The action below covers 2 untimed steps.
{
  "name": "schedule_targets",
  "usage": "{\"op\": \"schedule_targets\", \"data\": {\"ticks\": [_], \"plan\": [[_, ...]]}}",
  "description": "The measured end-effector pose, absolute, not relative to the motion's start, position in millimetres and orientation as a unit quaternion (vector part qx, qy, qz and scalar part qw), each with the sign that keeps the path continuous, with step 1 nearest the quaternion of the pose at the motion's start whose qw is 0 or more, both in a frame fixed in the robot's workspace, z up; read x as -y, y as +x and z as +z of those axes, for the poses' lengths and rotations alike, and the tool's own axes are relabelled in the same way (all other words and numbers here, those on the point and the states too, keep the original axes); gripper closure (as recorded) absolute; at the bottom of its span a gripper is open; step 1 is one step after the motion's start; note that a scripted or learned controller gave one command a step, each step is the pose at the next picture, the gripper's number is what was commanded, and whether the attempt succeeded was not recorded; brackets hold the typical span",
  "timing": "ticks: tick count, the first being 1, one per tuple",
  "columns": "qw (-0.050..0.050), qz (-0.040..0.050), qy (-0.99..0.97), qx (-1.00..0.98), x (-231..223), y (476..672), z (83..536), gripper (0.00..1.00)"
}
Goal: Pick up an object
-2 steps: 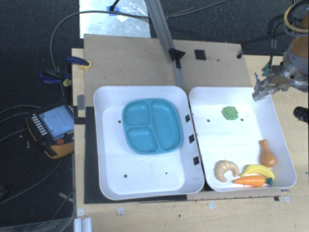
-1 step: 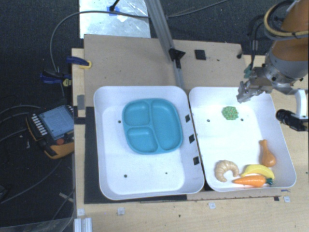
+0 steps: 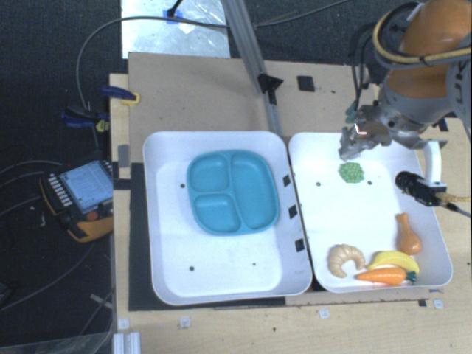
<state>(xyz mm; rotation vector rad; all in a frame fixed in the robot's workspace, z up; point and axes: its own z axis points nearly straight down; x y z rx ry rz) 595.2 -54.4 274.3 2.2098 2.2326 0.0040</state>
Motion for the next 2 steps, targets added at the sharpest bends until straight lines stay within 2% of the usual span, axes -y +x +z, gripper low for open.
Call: {"op": "schedule_targets", "data": {"ticks": [1, 2], "plan": [[-0.001, 0.0002, 0.703, -0.711, -4, 573.4, 261, 1.00], [-0.001, 0.0009, 0.703, -0.711, -56, 569.0, 253, 1.00]]}}
